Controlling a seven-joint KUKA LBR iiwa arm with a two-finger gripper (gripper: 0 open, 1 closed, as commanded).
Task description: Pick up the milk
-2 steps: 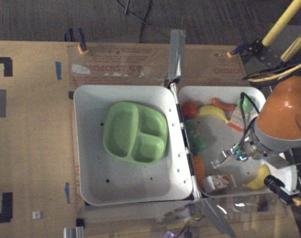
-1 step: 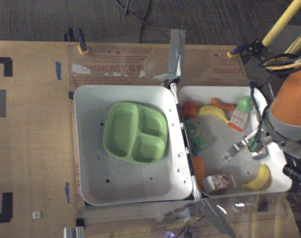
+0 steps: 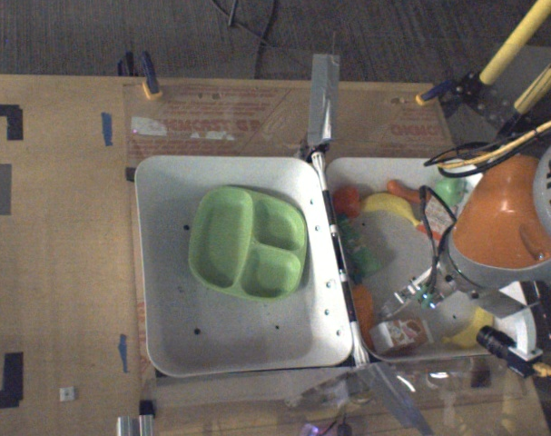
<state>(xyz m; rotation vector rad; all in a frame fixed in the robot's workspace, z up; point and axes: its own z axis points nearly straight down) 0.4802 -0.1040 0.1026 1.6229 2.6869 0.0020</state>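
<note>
The milk [image 3: 400, 334], a small boxy carton in pale card with a reddish-brown printed face, is lying on its side in the near-left corner of the right bin [image 3: 395, 260], close against the near wall. The gripper [image 3: 418, 296] is hanging just above and slightly to the far right of the carton. Whether its grasp is spread or closed cannot be made out, as the wrist is covering it. The arm [image 3: 497, 225], with its glossy orange band, is reaching in from the right and hiding much of the bin's right half.

Just left of the carton, a smooth orange, carrot-like piece [image 3: 362, 307] is lying along the left wall, with a dark green lumpy item [image 3: 359, 257] beyond it. Farther back, a round red piece [image 3: 346, 200], a curved yellow banana [image 3: 393, 209] and a pale green item [image 3: 449, 189] are crowding the far end. A rounded yellow thing [image 3: 464, 327] is sitting just right of the carton, partly under the wrist.

The left bin [image 3: 166, 271], smooth white plastic, is holding a matte green plate [image 3: 248, 242] with three compartments. Both bins are resting on a brown cardboard-covered tabletop [image 3: 57, 243].
</note>
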